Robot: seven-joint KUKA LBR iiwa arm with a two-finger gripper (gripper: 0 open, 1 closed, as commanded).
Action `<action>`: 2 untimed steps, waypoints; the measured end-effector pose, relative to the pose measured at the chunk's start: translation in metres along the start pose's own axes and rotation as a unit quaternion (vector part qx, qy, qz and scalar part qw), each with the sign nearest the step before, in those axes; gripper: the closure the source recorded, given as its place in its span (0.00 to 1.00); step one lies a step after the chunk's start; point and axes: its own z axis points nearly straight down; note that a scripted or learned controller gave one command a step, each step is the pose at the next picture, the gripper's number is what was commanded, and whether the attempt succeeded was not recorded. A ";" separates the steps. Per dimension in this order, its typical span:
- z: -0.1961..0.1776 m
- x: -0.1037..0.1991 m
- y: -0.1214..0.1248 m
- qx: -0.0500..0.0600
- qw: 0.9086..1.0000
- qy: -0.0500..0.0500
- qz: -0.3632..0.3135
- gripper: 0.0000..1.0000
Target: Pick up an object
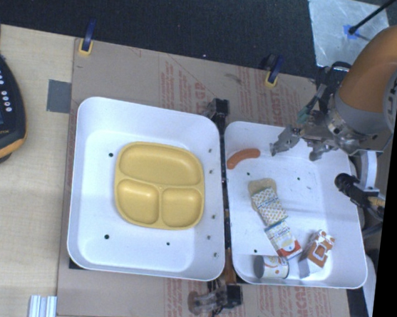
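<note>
1. While the claw (300,146) hangs spread and empty over the right bin (350,209), nothing is grasped.
2. Nearest candidate: an orange sausage (242,157), lying just left, against the bin's left wall.

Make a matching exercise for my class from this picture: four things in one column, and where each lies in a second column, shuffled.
Things:
1. yellow divided plate
2. orange sausage
3. hand
4. tube

Places:
A. above the right bin's far edge
B. middle of the left bin
C. right bin, far left corner
D. right bin, running from the middle toward the near edge

Pairs: 1-B, 2-C, 3-A, 4-D
</note>
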 end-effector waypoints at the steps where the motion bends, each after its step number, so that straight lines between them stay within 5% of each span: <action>1: 0.061 -0.003 -0.046 0.003 1.000 -0.001 0.000 0.00; 2: 0.105 0.008 -0.071 -0.001 1.000 -0.002 -0.001 0.00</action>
